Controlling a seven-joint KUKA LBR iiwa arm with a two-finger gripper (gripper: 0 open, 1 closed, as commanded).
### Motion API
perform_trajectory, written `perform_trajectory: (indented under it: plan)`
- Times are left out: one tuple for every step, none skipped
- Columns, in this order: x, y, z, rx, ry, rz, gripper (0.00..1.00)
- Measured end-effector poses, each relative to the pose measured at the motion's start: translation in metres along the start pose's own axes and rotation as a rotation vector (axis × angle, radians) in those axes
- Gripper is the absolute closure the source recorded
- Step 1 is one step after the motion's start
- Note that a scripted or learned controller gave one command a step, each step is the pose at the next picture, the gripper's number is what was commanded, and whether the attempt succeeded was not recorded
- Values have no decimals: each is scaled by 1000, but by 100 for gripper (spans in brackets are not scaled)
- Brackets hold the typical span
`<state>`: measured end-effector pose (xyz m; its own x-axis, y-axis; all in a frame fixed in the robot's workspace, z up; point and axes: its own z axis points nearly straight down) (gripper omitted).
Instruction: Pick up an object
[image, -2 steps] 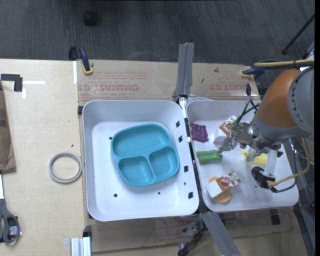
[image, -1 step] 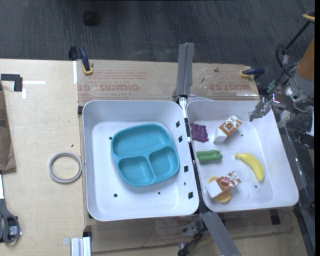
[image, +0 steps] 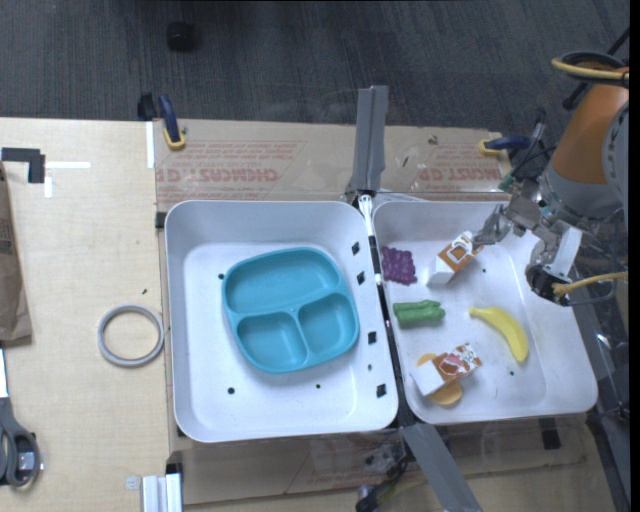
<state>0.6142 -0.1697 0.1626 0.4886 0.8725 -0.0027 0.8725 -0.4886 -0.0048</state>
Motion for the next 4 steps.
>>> perform_trajectory:
  plan:
    - [36,2,39,-5,1,13,0]
    - [-32,-24,-30,-3,0,-107,0]
    - [-74,-59,53,0,2,-51,0]
    - [-24,5,-61,-5,1,-312,0]
